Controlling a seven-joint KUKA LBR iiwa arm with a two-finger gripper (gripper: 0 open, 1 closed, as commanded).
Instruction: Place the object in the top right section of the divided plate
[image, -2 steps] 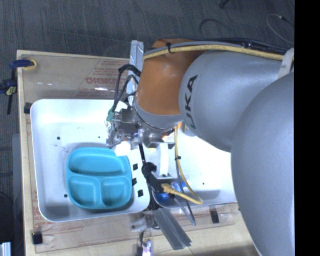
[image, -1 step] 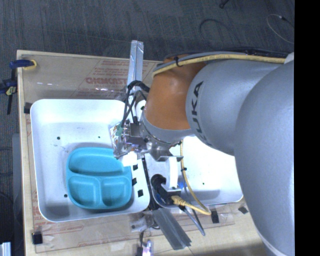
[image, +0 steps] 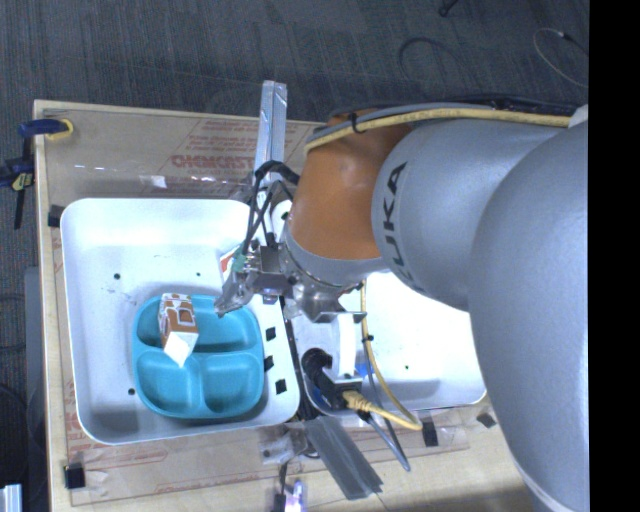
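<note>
A blue divided plate lies in the left white bin, toward its front right. A small orange-and-white box rests on the plate's upper left part, tilted, with its white end toward the plate's middle. My gripper hangs just right of the box, over the plate's upper right rim and apart from the box. Nothing shows in the gripper.
The grey arm with its orange band covers most of the right bin. A metal bar stands up behind the bins. The left bin's back and left floor is bare white. A blue clamp sits at the bench's far left corner.
</note>
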